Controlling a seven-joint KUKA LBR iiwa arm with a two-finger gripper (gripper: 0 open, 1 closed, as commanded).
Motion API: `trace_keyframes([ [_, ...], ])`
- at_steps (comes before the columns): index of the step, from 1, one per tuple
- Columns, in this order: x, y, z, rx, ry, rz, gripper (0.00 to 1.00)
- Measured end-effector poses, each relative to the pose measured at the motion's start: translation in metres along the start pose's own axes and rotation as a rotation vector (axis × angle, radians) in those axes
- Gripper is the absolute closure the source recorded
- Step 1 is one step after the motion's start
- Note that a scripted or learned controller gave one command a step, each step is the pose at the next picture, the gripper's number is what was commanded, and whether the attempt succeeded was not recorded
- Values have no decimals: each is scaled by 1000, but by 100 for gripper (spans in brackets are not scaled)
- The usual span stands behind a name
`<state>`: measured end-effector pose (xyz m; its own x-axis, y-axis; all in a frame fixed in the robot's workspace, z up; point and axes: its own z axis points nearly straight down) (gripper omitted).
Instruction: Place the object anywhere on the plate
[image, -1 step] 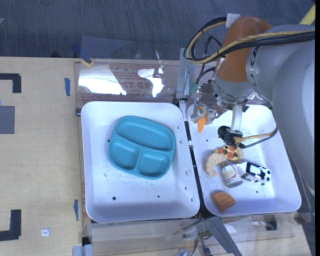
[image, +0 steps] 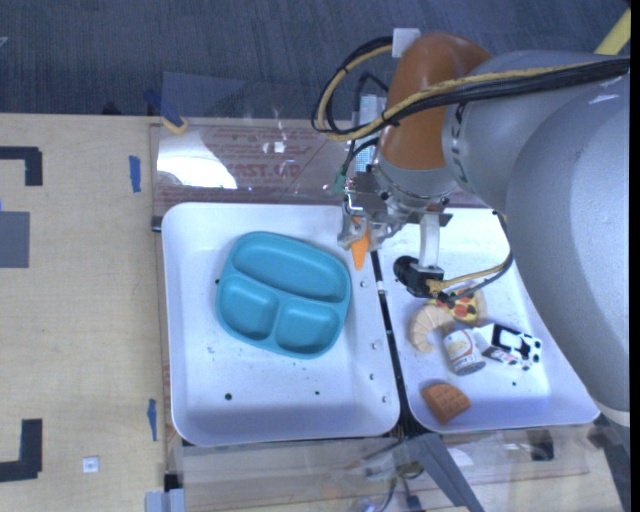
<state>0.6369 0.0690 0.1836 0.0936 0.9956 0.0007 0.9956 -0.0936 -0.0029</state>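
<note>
You are in the carry step: the gripper (image: 360, 240) hangs over the far end of the seam where the 2 bins meet, and its fingers look closed on a small orange piece (image: 359, 256), which pokes out below the tips. The view is tight there, so take that grip as likely, not certain. The piece sits just right of the plate (image: 285, 265), close to its upper right corner but not yet over it. The plate lies in the left bin (image: 200, 380), tilted a little, with 1 long compartment on the far side and 2 smaller ones nearer the camera, all bare. The next move, as you would judge it, calls for a short shift left until the piece is above the long compartment, then a descent and a release; any compartment will do. Nothing lies between the piece and the plate apart from the plate's own raised rim, so keep enough height to pass it. In the right bin (image: 520, 395) lie a croissant (image: 430, 325), a can (image: 460, 350), a black-and-white toy (image: 513, 348) and a brown bun (image: 446, 400), all well clear of the path.
</note>
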Motion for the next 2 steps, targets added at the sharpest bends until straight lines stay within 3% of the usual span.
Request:
trace_keyframes([
  [1,67,-6,64,24,-5,-176,100],
  [2,69,-1,58,1,-1,-177,0],
])
